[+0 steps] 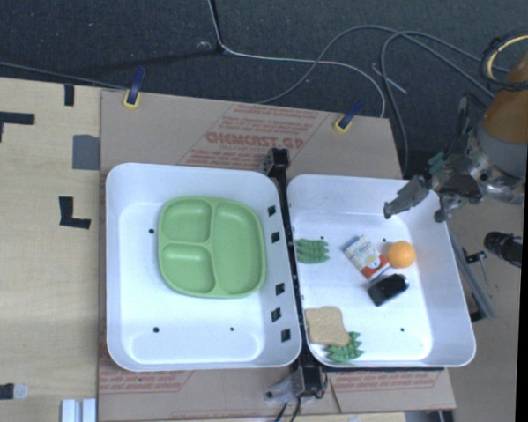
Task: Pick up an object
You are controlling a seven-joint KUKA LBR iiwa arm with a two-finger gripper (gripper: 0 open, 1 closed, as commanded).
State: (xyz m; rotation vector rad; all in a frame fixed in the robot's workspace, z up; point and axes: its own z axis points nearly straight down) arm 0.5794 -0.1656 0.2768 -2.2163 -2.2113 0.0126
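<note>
A tan bread slice (326,324) and leafy green sprig (345,348) lie at the right white bin's (434,338) six o'clock, the small orange ball (401,254) at centre, while the spread, empty tool (419,205) hovers at one o'clock, approaching; descent over a target comes next.

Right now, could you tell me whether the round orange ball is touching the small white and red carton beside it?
Cannot tell: in the camera view the orange ball sits tight against the carton, with no plain gap or contact.
</note>
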